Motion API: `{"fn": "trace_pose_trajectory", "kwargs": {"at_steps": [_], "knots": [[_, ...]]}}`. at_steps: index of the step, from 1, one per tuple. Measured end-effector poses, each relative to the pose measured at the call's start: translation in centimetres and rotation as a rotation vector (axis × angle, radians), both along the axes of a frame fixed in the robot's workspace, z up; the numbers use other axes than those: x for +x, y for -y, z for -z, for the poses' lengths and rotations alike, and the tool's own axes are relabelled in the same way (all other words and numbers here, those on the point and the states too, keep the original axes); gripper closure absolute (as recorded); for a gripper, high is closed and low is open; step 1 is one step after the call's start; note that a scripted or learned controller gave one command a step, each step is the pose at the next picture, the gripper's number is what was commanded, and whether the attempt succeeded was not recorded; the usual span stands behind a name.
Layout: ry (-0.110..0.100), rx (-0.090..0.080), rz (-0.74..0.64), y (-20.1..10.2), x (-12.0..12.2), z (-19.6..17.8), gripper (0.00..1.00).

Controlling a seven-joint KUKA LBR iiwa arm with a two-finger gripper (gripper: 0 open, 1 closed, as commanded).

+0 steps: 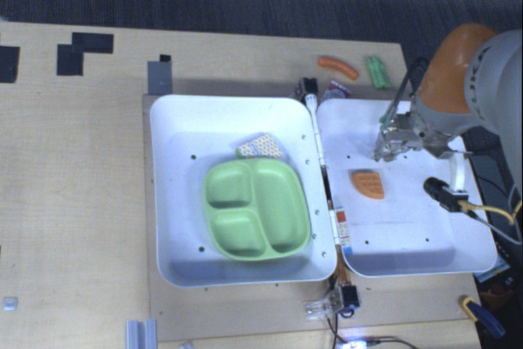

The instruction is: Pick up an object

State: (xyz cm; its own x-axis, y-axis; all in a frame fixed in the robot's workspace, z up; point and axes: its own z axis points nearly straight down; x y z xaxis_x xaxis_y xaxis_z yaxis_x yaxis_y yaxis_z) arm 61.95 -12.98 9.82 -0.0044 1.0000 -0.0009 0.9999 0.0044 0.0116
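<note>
An orange, flat, rounded piece (368,184) lies in the middle of the right bin (409,249). My gripper (386,153) hangs over the same bin, just above and to the right of the orange piece, fingertips pointing down near the bin floor. Nothing shows between the fingers. In the left bin (176,176) rests a green divided plate (255,207), with a small patterned white item (261,145) tucked against its far edge.
Beyond the bins, on the bench, lie an orange sausage-shaped toy (338,67) and a green item (377,71). A small purple-white object (337,88) sits at the right bin's far rim. The arm crosses the right bin's right side.
</note>
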Motion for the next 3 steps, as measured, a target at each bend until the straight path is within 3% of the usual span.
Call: {"fn": "trace_pose_trajectory", "kwargs": {"at_steps": [1,2,3], "knots": [[-0.002,-0.003,0.003,7.0,5.1,-7.0,1.00],[-0.006,0.000,0.000,6.8,5.0,-6.8,0.00],[-0.007,0.002,-0.002,-0.1,5.1,1.3,0.00]]}}
